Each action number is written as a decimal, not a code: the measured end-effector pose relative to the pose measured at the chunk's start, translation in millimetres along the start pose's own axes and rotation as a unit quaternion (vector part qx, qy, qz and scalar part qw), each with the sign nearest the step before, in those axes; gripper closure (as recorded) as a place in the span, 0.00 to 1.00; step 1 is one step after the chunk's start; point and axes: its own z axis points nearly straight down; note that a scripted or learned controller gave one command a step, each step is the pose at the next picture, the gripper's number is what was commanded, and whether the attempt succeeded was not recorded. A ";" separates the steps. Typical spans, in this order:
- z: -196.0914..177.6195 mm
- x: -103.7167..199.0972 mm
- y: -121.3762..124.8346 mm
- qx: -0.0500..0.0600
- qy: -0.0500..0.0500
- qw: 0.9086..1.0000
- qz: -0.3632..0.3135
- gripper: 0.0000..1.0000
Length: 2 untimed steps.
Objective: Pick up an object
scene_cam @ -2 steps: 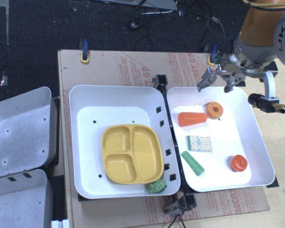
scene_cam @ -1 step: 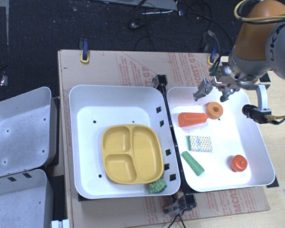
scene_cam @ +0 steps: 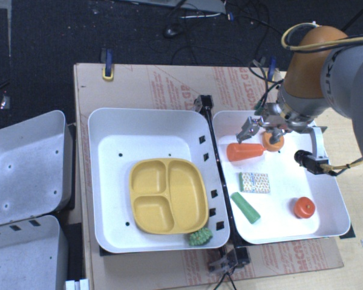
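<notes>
Camera view: fingers (scene_cam: 261, 132) above carrot (scene_cam: 244, 152), right bin (scene_cam: 333, 213)

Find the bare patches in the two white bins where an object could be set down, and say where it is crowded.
Left bin: bare floor along the far wall and left of the yellow tray. Right bin: bare between the patterned block and the red-orange piece. Crowded at the far end, around the carrot, orange ball and gripper.
</notes>
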 end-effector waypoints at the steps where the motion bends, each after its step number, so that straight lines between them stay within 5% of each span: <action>1: 52.7 3.7 10.1 -0.011 -0.004 1.000 -0.002 0.00; 2: 40.3 4.6 10.4 -0.011 -0.003 1.000 -0.001 1.00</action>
